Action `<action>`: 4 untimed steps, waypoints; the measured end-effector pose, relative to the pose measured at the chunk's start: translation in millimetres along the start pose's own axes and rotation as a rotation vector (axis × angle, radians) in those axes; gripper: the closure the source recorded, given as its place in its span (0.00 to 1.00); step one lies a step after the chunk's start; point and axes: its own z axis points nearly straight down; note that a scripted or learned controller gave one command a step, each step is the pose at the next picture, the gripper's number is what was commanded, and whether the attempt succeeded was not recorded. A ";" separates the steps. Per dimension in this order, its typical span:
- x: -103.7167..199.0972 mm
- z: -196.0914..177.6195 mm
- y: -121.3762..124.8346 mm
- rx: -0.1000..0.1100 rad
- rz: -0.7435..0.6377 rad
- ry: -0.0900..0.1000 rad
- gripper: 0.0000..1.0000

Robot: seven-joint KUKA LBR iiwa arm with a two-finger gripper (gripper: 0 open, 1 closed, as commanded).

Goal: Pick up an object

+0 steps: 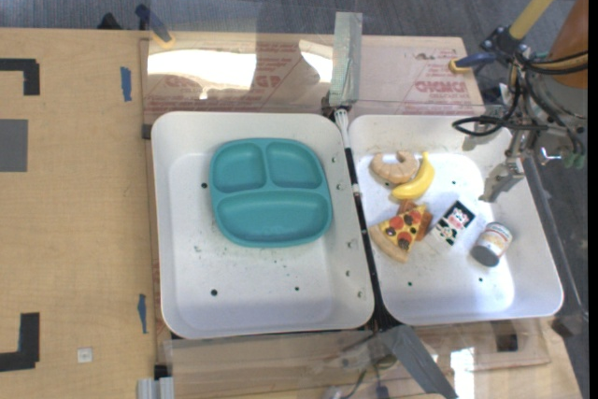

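The right bin (523,294) holds a tan doughnut (392,167), a yellow banana (417,180) leaning against it, a pizza slice (403,232), a small black-and-white box (455,222) and a little grey can (491,243) lying on its side. My gripper (500,182) hangs over the bin's upper right part, above and to the right of the box and above the can. It touches none of them. Cables and the wrist body cover its upper part.
A teal divided plate (271,192) lies in the left bin (187,276). A clear upright divider (345,61) stands behind the bins' shared wall. Brown cardboard (65,201) covers the bench on the left.
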 end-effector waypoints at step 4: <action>71.0 -29.8 161.6 -0.002 0.393 -0.001 1.00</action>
